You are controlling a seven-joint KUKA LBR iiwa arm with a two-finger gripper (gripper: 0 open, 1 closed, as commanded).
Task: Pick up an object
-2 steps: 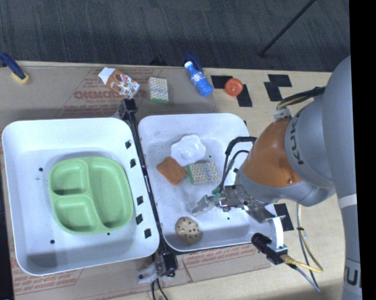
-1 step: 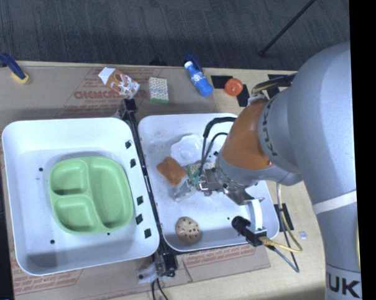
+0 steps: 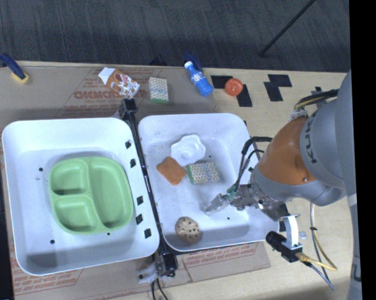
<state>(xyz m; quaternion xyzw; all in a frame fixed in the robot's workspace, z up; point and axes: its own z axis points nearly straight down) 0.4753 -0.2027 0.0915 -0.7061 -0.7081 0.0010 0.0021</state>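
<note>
Hovering fingers (image 3: 216, 205) — patterned block (image 3: 203, 173) just beyond

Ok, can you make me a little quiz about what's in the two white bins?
1. True or false: the green divided plate lies in the left bin.
2. Which thing touches the patterned sponge block? A) speckled ball B) orange sponge C) blue bottle
3. Fill in: the gripper is over the ____ bin.

Key: 1 true. 2 B. 3 right.
</note>
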